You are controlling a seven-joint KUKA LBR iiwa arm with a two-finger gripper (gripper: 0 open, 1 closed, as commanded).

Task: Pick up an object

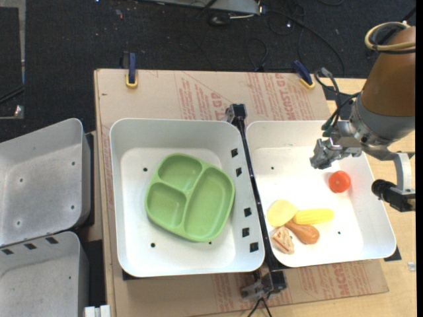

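In the left bin (pixel 125 177) a green divided plate (pixel 190 197) lies flat, a little toward the bin's right wall. Across the black divider (pixel 248 177), the right bin (pixel 370 233) holds a cluster near its lower left: a pale yellow round piece (pixel 282 212), a yellow corn-like piece (pixel 314 216) just beside it, a brown sausage-like piece (pixel 305 232) and a pinkish piece (pixel 283 241) below (these last two touch). A red tomato (pixel 340 181) sits apart, further right. The gripper (pixel 325 156) hangs above the bin, up and left of the tomato; whether its jaws are apart or together cannot be told.
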